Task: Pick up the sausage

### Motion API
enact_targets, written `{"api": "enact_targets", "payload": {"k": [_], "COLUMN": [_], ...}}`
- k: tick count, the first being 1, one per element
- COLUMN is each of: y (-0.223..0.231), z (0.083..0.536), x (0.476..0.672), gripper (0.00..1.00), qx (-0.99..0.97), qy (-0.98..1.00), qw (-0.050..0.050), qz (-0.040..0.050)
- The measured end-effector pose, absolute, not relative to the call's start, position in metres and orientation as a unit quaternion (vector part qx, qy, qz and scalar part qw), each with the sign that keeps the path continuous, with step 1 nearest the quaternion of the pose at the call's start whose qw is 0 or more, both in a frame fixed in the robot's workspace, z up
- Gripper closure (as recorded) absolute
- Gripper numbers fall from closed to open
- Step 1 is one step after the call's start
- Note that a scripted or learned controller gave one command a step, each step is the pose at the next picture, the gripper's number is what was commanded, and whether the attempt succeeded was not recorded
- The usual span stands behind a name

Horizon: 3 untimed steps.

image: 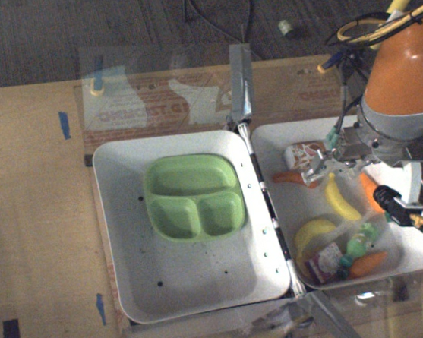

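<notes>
the arm (403, 76) comes in from the right over the right bin (269, 138), its gripper (320, 168) low in the upper left part of that bin, just above a reddish sausage (288, 179) that lies flat near the bin's left wall. the gripper's tip sits at the sausage's right end, and whether its jaws are apart or together cannot be told from here; nothing is clearly seen between them. directly behind the gripper stands a small brown-and-white packet (304, 153), touching or nearly touching it. just right of the sausage lies a banana (342, 200), angled down the bin, and beyond it an orange carrot (369, 189) partly under the arm's hardware. lower in the bin sit a yellow round fruit (315, 232), a dark red packet (328, 259), a green toy (360, 239) and a 2nd carrot (368, 263), all crowded together, apart from the sausage. the left bin (128, 236) holds a green divided plate (194, 197) with 3 compartments.
</notes>
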<state>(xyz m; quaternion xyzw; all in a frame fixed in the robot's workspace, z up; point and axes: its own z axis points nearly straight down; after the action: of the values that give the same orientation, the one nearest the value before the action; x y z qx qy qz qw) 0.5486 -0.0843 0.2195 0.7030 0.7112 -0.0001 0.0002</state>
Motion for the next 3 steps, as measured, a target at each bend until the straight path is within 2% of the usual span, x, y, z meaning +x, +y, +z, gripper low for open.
{"api": "enact_targets", "payload": {"k": [1, 2, 3], "y": [-0.092, -0.105, -0.107], "z": [0.123, 0.088, 0.100], "x": [0.574, 0.603, 0.604], "gripper": [0.00, 0.00, 1.00], "qx": [0.693, 0.689, 0.690], "qy": [0.721, 0.724, 0.724], "qw": [0.000, 0.003, 0.006], "qz": [-0.0001, 0.0025, 0.0028]}}
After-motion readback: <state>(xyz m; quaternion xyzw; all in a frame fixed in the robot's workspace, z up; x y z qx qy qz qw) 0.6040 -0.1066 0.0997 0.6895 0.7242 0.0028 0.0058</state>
